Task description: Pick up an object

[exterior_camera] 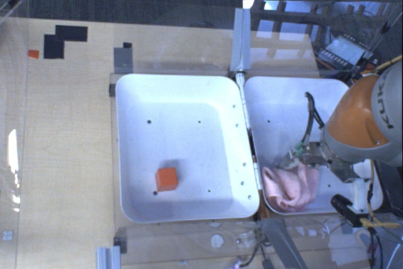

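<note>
A pink cloth (pixel 288 187) lies crumpled in the front left corner of the right bin (pixel 277 104). My gripper (pixel 303 155) is low over the cloth's upper right edge, touching or nearly touching it. The grey arm with its orange band (pixel 356 116) reaches in from the right and covers the right half of that bin. An orange block (pixel 167 179) sits on the floor of the left bin (pixel 182 97), toward its front left, far from the gripper.
A raised divider (pixel 247 135) separates the two bins. Black and orange markers (pixel 62 41) lie on the wooden bench at the far left. Metal brackets (pixel 123 58) stand at the bins' back edge.
</note>
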`<state>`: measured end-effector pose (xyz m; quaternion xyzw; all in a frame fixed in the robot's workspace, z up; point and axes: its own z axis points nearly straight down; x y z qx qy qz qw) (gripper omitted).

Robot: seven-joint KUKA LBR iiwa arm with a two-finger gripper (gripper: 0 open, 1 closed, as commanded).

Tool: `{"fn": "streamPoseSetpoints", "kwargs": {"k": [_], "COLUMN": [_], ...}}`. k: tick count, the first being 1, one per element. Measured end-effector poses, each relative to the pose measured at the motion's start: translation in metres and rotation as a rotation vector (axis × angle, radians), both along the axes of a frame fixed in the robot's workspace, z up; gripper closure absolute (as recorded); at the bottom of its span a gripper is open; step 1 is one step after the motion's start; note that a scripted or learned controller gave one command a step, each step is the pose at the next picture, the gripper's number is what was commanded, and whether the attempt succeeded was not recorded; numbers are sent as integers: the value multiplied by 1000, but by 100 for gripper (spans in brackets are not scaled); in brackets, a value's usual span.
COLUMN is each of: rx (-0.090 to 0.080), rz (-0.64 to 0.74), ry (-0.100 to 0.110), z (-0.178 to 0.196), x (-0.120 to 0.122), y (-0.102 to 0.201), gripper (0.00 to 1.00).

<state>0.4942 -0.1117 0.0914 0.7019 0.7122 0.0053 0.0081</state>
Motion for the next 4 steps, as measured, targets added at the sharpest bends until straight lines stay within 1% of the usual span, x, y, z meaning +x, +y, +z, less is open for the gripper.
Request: {"fn": "streamPoseSetpoints", "kwargs": {"k": [1,2,3,4], "rx": [-3,2,0,-5], "rz": [2,18,173,474], "ry": [-12,10,9,10], "z": [13,95,168,166], "x": [4,112,125,154], "y": [0,36,93,32], "gripper": [100,100,100,100]}}
